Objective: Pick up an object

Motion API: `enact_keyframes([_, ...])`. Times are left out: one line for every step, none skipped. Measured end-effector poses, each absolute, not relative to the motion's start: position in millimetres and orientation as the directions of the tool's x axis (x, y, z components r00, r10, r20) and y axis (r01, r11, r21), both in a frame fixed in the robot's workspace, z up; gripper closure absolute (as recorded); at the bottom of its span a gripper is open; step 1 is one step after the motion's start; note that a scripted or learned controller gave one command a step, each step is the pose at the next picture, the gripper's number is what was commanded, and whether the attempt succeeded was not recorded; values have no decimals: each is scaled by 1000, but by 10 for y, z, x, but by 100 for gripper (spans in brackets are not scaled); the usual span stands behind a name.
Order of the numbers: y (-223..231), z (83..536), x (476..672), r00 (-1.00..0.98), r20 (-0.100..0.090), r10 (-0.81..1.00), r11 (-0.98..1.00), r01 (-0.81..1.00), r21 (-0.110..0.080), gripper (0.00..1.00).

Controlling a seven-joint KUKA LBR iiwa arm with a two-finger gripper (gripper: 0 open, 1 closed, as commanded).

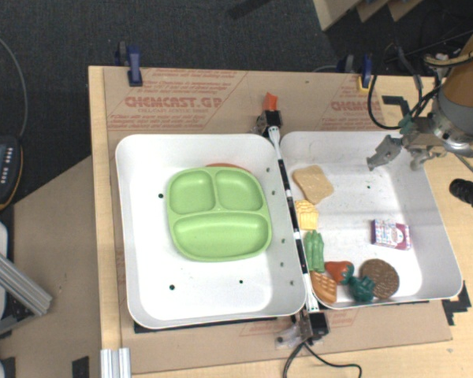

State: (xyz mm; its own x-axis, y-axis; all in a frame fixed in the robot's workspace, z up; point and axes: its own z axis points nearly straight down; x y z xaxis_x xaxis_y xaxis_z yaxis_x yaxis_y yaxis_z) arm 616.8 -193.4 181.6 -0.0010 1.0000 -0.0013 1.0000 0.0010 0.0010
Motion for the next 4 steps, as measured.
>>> enact_keyframes([-1016, 1419, 6477, -9, 5, 1000, 9, 1000, -3, 0])
enact_keyframes([-959, 823, 6524, -1, 1, 1000, 1, 1000, -1, 0])
enact_keyframes([-937, 873, 6495, 0, -2, 1000, 0, 1000, 5, 0])
enact_keyframes([-965, 865, 6681, -2, -1, 1000, 2, 1000, 5, 0])
